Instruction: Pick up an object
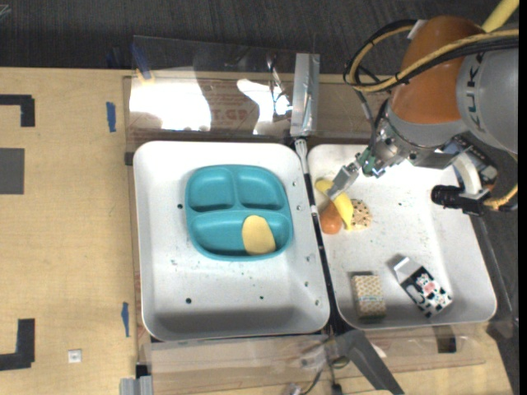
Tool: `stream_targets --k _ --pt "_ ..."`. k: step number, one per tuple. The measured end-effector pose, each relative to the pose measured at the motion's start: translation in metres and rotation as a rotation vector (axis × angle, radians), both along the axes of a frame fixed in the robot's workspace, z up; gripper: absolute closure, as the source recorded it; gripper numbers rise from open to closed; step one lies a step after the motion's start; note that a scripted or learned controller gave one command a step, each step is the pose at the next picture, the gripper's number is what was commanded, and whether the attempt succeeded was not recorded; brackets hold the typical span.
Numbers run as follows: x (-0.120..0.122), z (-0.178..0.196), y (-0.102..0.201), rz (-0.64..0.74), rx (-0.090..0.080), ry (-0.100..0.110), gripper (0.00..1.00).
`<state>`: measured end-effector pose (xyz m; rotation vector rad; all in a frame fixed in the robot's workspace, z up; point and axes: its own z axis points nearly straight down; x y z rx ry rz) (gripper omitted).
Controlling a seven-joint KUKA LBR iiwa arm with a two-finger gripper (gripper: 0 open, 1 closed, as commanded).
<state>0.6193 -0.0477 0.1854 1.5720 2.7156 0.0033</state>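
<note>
Looking down at a slant on a pale wooden bench [66,220], two shallow white bins sit side by side, their inner rims almost touching. Inside the left bin [165,303] lies a teal divided tray [216,194] with several compartments; a smooth yellow oval object [258,235] rests in the tray's lower right compartment, and the other compartments hold nothing visible. Inside the right bin [461,245] are several small items. Near its upper left corner, close to the wall shared with the left bin, a cluster sits together: a yellow banana-shaped piece [341,207], an orange rounded piece [330,222] touching it on the lower left, and a pale speckled piece [361,215] just to its right. Toward the bin's front edge lies a tan, speckled rectangular block [368,294]. To the right of that block, apart from it, lies a small black-and-white packet [425,288] with a grey end. A grey arm with an orange band [432,64] reaches in from the right above the right bin. Its pincer [346,179] points down and left, its tip right at the top of the banana-shaped piece; whether it is released or clenched cannot be told, and nothing is clearly seen between its parts.
</note>
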Motion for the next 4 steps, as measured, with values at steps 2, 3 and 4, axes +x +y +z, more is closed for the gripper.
stream_targets --k 2,3,4 --pt "0.014 0.032 0.024 0.431 -0.002 -0.003 0.00" --pt "-0.040 -0.001 -0.004 0.468 -0.001 0.004 0.00" --pt "-0.007 0.058 -0.043 0.397 -0.005 -0.006 0.00"
